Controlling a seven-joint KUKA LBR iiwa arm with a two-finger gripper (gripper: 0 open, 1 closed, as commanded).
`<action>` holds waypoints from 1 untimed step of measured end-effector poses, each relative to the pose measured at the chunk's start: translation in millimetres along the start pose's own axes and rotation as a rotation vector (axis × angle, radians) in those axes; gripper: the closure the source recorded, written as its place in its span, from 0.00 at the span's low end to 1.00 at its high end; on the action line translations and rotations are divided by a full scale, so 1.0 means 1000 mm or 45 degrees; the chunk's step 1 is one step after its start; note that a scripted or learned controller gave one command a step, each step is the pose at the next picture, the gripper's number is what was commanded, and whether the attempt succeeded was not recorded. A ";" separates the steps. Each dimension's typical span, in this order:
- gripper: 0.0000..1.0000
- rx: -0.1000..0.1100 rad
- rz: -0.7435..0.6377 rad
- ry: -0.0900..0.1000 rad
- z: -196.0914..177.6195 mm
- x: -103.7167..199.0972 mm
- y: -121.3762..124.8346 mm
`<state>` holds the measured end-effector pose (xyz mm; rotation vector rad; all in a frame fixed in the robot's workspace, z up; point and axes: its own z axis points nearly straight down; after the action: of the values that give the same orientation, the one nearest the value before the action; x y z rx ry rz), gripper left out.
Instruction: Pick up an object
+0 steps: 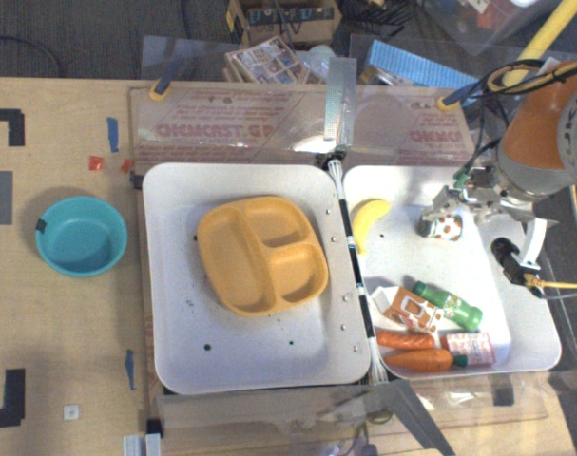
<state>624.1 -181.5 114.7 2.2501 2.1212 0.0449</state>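
A pale wooden tabletop (60, 141) fills the left of the view, with a dark floor strewn with cables and boxes along the top. Two shallow white bins sit side by side on it, the left bin (174, 350) and the right bin (535, 340) meeting along a seam near the middle.

The grey arm (545, 131) with its orange band comes in from 3 o'clock and ends over the upper part of the right bin. Its hand (447, 215) hangs just at a small white object with red spots (447, 226), which lies toward 12 o'clock in that bin; whether the fingers are apart, together or clamped on it cannot be told from here.

A yellow-orange divided tray (261, 253) lies in the middle of the left bin, with bare white floor all round it, widest toward 6 o'clock. A yellow banana (366, 222) rests at the right bin's 10 o'clock corner, close to the seam, its long axis running from 1 to 7 o'clock. Open floor separates it from the spotted object. At 6 o'clock in that bin crowd a green bottle (447, 304), long axis from 10 to 4 o'clock, an orange packet (412, 310) and an orange carrot (416, 358) lying across from 9 to 3 o'clock. A teal bowl (81, 236) stands on the tabletop at 9 o'clock, well apart from the bins.
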 end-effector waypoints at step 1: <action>0.00 -0.006 0.027 0.001 0.001 -0.001 0.012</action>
<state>636.5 -183.2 114.2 2.2702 2.0956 0.0510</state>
